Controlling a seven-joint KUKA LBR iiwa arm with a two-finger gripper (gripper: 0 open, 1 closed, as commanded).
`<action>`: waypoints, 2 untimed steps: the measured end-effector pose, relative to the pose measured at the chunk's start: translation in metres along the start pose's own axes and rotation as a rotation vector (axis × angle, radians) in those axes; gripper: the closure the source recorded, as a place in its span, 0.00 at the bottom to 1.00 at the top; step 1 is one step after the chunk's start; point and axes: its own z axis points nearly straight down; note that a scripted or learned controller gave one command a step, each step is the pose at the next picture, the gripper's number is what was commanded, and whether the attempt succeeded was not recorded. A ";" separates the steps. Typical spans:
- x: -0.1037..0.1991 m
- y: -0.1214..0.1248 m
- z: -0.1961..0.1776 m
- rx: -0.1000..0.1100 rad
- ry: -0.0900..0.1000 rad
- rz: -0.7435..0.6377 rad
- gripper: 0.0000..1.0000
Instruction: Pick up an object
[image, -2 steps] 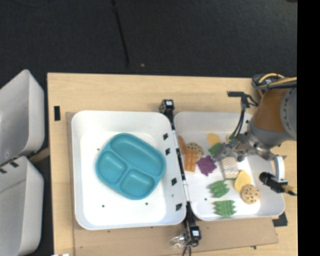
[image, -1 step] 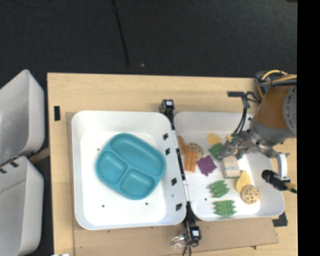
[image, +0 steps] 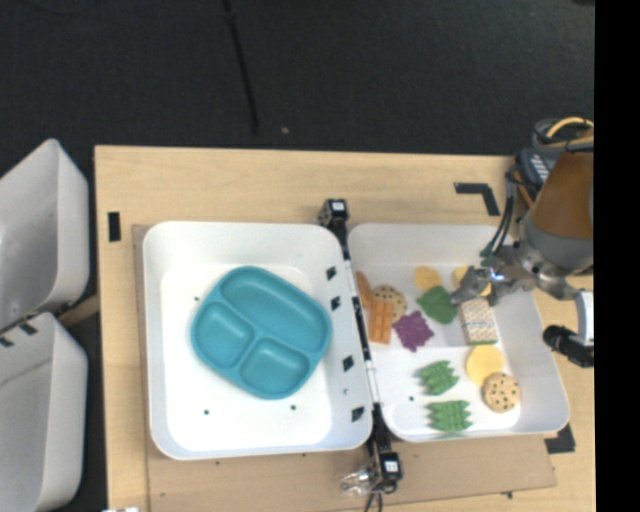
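My gripper (image: 478, 284) hangs over the upper right part of the right bin (image: 540, 405), low among the toy food pieces there; whether it is apart or together I cannot tell from this slant. My grey wrist with its orange band (image: 563, 200) comes in from the right edge of the frame.

Just beneath and beside my gripper lie a dark green leaf-shaped piece (image: 437, 304), a yellow piece (image: 428, 277) above it and a pale speckled wafer block (image: 480, 321) to the lower right. Left of these sit a purple piece (image: 412, 329), an orange strip (image: 380, 320) and a chocolate-chip cookie (image: 388, 299) near the bin's left wall. Lower in the bin are a yellow disc (image: 485, 361), a second cookie (image: 501, 393) and two green leafy pieces (image: 438, 377), (image: 449, 415).

The left bin (image: 170, 410) holds a blue divided plate (image: 261, 331), lying flat near its middle. Nothing sits visibly between my fingers.
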 end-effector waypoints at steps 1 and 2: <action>-0.008 0.008 -0.049 0.001 0.000 -0.008 1.00; -0.010 0.010 -0.088 0.000 0.000 -0.008 1.00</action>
